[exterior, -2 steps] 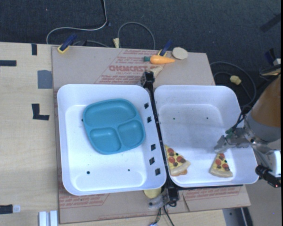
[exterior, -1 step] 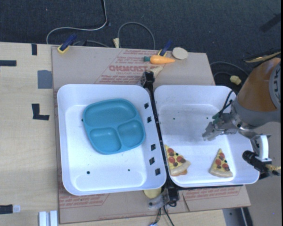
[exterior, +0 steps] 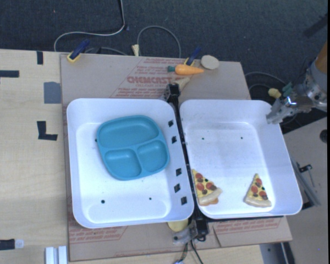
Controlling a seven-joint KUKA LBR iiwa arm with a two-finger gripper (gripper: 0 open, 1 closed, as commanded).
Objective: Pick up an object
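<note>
Holding a blue tray [exterior: 133, 147], left bin [exterior: 80, 202], two pizza slices [exterior: 205, 187] in right bin [exterior: 275, 147], end effector [exterior: 279, 110] state unclear.

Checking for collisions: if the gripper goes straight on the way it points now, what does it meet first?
Likely the right white bin's upper-right rim; the gripper sits right over it, pointing down-left. Depth is unclear.

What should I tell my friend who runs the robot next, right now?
Gripper: over the right bin's far right corner, nothing seen in it; can't tell if open or shut.
Right bin: two pizza slices along the near edge, one by the divider, one nearer the right wall.
Left bin: blue tray.
Outside the bins: toy carrot on the cardboard beyond them.
Done: nothing picked up.
Left: choose an object, grab it, lift it.
</note>
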